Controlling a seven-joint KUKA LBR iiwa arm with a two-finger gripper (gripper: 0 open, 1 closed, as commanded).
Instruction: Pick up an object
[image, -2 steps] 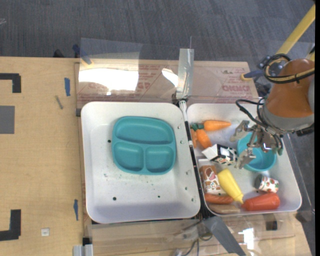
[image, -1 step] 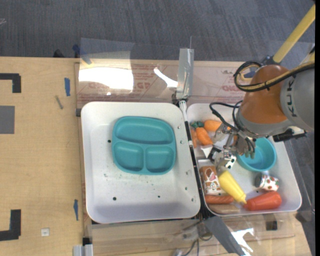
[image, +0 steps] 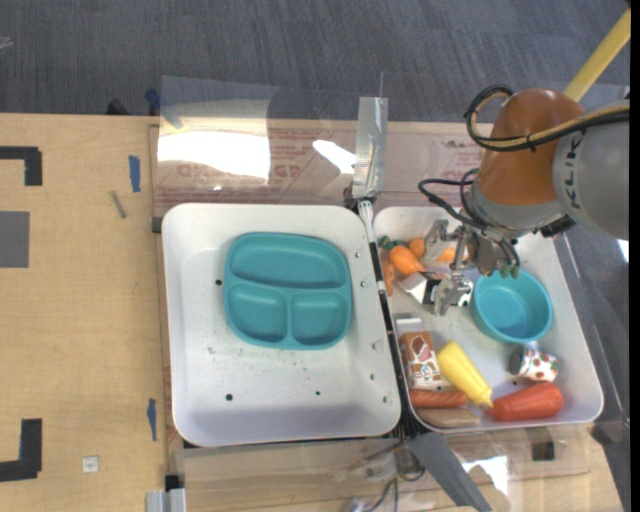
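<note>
end effector (image: 455, 285) upper right bin, jaw state can't tell | nearest: orange carrot toy (image: 404, 261) | likely light, stiff, slick plastic | grip across mid-body

Orange carrot (image: 404, 260) lies in rt bin (far-left corner).

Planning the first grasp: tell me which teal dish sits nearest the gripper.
The round teal bowl in the right bin, just beside the gripper. The other teal dish, a divided plate, lies in the left bin.
</note>
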